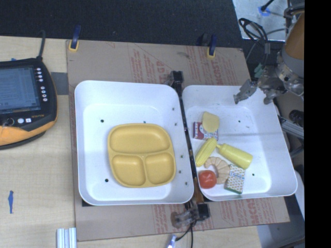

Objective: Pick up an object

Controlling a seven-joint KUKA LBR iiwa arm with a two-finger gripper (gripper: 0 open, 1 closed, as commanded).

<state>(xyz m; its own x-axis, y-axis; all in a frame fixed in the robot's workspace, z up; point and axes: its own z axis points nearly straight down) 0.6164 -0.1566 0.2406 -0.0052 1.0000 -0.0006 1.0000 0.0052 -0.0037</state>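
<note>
A cardboard-covered bench (155, 61) holds two white bins. The gripper (254, 95) hangs spread open and holding nothing over the right bin (269, 149), up at its far edge. The yellow bottle (235, 155) lies apart from it, nearer the front. Best to drop straight down over its middle, then squeeze.

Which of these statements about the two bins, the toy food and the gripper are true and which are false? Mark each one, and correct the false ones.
1. The yellow divided tray lies in the left bin. True.
2. The gripper holds the red tomato. False: the tomato lies in the right bin, and the gripper is open and apart from it, near the bin's far edge.
3. The yellow bottle lies in the right bin. True.
4. The corn cob lies on the divided tray. False: it lies in the right bin, beside the bottle.
</note>
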